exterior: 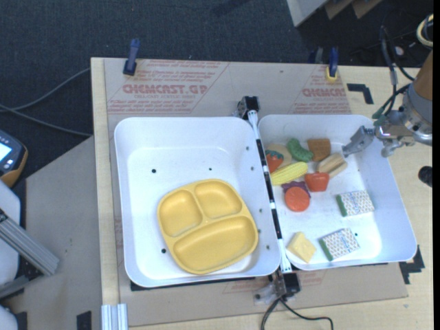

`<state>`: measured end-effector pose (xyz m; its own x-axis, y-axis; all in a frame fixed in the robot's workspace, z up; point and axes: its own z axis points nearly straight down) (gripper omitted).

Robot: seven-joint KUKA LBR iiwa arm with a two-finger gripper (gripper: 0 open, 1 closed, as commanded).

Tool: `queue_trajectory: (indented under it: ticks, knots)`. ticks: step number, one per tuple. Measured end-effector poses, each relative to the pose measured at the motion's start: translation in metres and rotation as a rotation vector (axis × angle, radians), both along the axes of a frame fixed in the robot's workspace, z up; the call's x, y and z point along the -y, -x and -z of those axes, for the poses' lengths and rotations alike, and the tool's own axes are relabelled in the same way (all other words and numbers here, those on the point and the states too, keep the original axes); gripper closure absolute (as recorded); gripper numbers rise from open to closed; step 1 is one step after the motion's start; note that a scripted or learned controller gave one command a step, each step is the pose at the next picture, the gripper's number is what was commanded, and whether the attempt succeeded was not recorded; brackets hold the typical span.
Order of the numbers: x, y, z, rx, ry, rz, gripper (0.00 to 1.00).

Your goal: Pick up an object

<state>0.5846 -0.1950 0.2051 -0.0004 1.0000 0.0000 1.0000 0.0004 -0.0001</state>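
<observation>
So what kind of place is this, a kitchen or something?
Probably a robot lab, not a kitchen. Two white bins sit clamped on a board, a yellow plate in one and toy food in the other, with a robot's end effector above them and cables around.

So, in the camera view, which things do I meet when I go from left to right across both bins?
Yellow divided plate → black clip between the bins → corn cob → orange round piece → checked packet → gripper.
</observation>
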Motion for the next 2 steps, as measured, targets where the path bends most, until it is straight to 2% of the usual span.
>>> queue_trajectory:
  ticks: [1, 2]
  knots:
    - [-0.046, -0.029, 0.114, -0.009, -0.005, -0.005, 0.00]
    - [-0.058, -0.081, 0.118, -0.017, 0.000, -0.006, 0.00]
